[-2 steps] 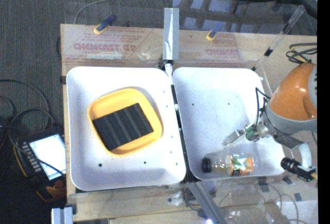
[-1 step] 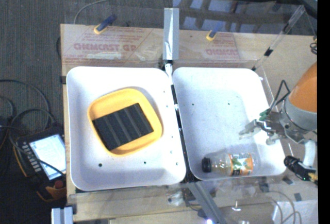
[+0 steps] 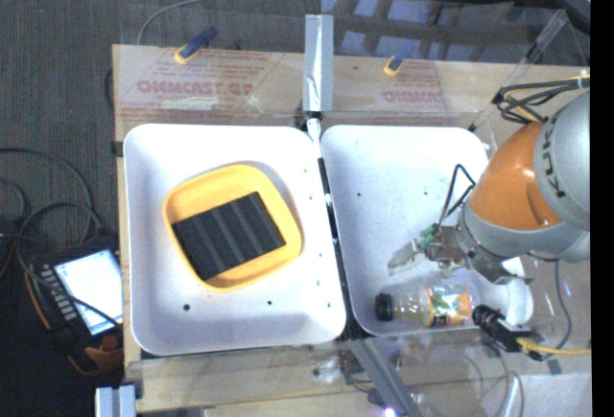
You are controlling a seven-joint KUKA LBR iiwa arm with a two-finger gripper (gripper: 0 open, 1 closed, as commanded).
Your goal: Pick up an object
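A clear plastic bottle (image 3: 432,306) with a black cap and a green-orange label lies on its side along the front wall of the right bin (image 3: 384,185), cap pointing left. My gripper (image 3: 414,252) hangs in the right bin just above and behind the bottle, under the orange wrist band (image 3: 508,190). Nothing shows in its grasp. In the left bin (image 3: 144,166) sits a yellow dish (image 3: 192,199) with a black ridged slab (image 3: 228,233) lying in it.
The arm's grey and orange body covers the right bin's right side. Cables trail off its wrist at the front right. A metal divider strip runs between the bins. A tablet lies on the floor at left.
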